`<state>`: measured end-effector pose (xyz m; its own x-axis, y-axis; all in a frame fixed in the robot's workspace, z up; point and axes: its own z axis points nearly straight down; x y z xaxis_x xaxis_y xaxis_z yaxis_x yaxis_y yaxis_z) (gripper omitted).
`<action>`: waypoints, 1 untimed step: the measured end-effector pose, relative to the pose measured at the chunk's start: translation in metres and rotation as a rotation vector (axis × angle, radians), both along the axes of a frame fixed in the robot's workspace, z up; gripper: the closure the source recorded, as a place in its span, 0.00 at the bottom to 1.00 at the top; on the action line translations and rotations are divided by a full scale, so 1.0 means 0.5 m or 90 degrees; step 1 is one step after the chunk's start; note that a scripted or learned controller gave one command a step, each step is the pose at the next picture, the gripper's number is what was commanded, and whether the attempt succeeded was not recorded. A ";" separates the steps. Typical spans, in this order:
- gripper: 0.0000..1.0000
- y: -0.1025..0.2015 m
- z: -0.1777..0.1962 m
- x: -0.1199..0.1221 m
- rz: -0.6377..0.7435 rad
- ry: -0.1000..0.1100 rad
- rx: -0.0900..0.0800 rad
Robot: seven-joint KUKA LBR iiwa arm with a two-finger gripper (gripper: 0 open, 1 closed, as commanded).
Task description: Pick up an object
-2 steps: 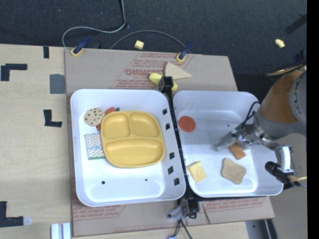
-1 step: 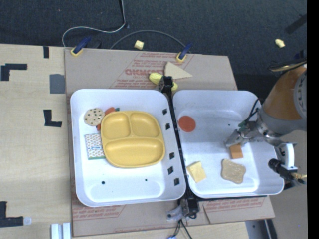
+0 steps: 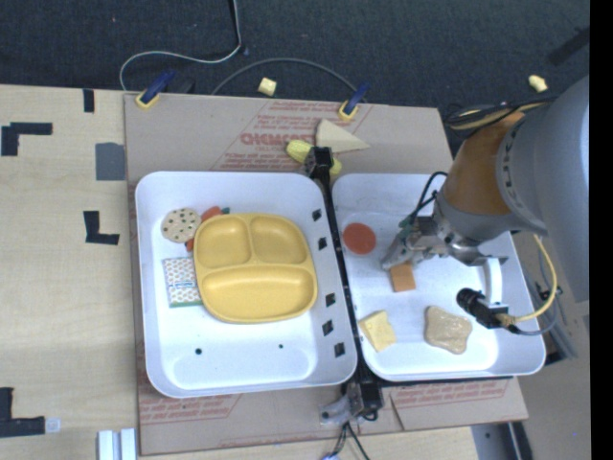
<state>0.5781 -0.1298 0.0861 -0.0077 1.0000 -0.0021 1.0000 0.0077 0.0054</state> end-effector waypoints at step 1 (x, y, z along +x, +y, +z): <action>1.00 0.161 0.209 -0.034 0.002 -0.002 0.003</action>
